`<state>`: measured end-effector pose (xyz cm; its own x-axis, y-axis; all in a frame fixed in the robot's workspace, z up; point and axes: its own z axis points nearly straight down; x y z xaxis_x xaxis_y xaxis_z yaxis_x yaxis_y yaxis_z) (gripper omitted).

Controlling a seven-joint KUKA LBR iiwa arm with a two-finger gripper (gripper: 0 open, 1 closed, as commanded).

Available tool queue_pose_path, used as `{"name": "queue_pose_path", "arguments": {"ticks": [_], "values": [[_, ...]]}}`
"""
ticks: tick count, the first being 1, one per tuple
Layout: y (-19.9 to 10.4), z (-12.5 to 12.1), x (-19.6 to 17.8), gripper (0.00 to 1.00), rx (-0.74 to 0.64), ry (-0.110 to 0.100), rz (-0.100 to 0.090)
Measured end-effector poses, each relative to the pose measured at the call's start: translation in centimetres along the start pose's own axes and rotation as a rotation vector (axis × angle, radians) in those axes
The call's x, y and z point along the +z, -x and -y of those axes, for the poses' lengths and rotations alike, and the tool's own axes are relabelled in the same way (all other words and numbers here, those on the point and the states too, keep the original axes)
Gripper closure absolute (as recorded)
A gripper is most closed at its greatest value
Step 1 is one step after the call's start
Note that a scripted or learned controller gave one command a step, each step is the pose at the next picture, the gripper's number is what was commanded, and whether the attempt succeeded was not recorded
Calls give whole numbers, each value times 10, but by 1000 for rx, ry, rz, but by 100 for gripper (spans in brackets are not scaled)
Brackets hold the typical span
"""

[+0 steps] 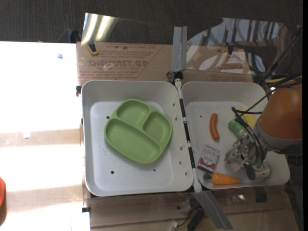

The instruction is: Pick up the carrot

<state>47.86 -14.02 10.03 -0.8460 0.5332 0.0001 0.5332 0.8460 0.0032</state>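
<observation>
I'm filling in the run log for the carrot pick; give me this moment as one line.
stage: approach | gripper: low in right bin, beside carrot | carrot: lying at front wall, not held | left bin: green plate

Orange carrot (226, 179); lying flat at right bin's near edge; tip pointing right

A smooth, matt plastic finish is shown by the two shallow white bins (91, 129). The green three-compartment plate (138, 130) at the frame's centre left looks like smooth plastic with a soft sheen. A glossy, plastic-like skin is seen on the orange carrot (226, 179) at lower right. Brown corrugated cardboard (125, 61), matt and printed, is seen along the top, with reflective sheeting (98, 28) above it.
</observation>
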Motion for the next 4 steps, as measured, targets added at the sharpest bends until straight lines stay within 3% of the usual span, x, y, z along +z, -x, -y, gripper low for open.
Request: {"name": "queue_pose_path", "arguments": {"ticks": [1,2,3,4], "values": [[10,-72,-91,100,196,-3,2],[59,-86,-7,100,-410,-1,1],[38,-97,-91,100,-25,-2,4],[38,-97,-91,0,-24,-2,4]]}}
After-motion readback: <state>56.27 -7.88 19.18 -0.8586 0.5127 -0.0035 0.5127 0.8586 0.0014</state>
